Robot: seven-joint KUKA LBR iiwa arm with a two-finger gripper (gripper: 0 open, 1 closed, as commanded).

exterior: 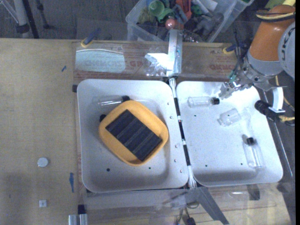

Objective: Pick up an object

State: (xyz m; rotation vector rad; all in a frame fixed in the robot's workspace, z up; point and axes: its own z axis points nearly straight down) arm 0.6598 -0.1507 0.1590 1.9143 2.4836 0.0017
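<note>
A: Where does the arm [272, 36] stand against the edges?

B: It reaches in from the right, and the end effector [228, 89] hangs over the far rim of the right bin [269, 170], just beside a clear vial with a black cap [202, 101]. Whether it is released or clenched cannot be told; its tip is small and blurred.

A: What else lies in that bin?

B: A small clear piece [228, 117] near the middle, hard to make out, and a second clear vial [251, 151] near the right wall. The front left part of the floor is bare room.

A: And the left bin [86, 172]?

B: A yellow pad with a dark slatted top [133, 131] lies tilted across its middle. A clear vial [110, 100] sits behind it near the far wall, faint against the white. The 2 bins touch along their inner rims.

A: Beyond the bins?

B: A clear box of mixed toys [187, 8], cut off by the top edge, off the surface [33, 102].
</note>
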